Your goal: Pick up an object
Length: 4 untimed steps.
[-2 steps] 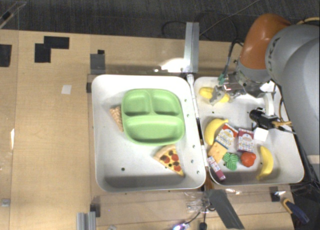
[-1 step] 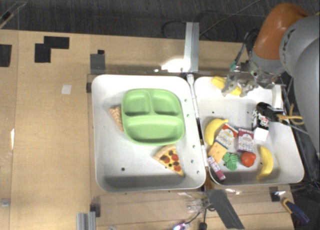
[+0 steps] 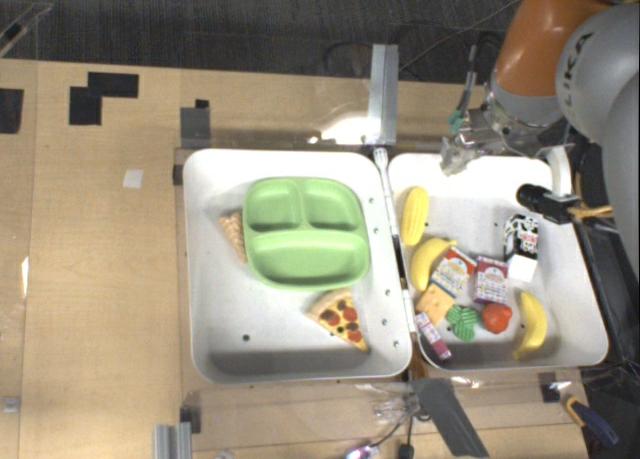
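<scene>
Where the grey arm (image 3: 600,57) with its orange band (image 3: 545,22) reaches in from the right, we find the claw (image 3: 458,147) hanging over the far edge of the right bin (image 3: 470,202), near that bin's back left corner, and we cannot tell whether it is open or closed, since its tips are small and blurred against the white rim; we see nothing between them. Nearest to it in the right bin lies a yellow corn cob (image 3: 414,214), close to the divider between the bins. Just below the cob curves a banana (image 3: 428,259), and beside that we see a small carton with red markings (image 3: 454,274) and another reddish carton (image 3: 490,280) touching it. A black-and-white box (image 3: 522,235) stands toward the bin's right side with a white block (image 3: 522,269) just beneath it. Along the near side we make out an orange cheese-like wedge (image 3: 433,304), a green ridged piece (image 3: 462,321), a red tomato-like item (image 3: 497,318), a small pink-and-white packet (image 3: 430,335) and a second banana (image 3: 531,324). In the left bin (image 3: 215,277) a green divided tray (image 3: 304,230) sits in the middle, with a tan cracker-like piece (image 3: 233,235) against its left edge and a pizza slice (image 3: 341,318) just off its near right corner. Both bins rest on the wooden bench (image 3: 95,277).
</scene>
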Each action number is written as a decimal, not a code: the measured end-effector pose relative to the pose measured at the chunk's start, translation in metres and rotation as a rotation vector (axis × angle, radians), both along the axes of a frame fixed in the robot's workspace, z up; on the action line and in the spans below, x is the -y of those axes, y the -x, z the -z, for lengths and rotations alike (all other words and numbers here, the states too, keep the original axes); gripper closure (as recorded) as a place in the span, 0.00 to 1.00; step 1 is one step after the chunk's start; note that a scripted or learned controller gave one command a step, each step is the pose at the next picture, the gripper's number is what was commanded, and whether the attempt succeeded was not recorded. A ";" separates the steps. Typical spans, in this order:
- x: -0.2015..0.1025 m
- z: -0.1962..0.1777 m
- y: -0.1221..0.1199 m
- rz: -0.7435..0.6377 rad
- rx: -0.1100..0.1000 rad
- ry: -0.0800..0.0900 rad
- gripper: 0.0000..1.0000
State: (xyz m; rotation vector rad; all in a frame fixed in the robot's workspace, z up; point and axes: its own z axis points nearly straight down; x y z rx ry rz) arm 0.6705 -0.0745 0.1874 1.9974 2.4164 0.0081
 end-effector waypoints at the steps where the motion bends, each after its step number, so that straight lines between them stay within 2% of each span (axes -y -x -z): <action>1: 0.000 0.000 0.000 0.000 0.000 0.000 0.00; 2: 0.031 0.096 0.068 -0.019 0.006 0.002 0.00; 3: 0.023 0.099 -0.001 -0.045 0.000 0.001 0.00; 4: 0.043 0.099 0.013 0.269 0.001 -0.002 0.00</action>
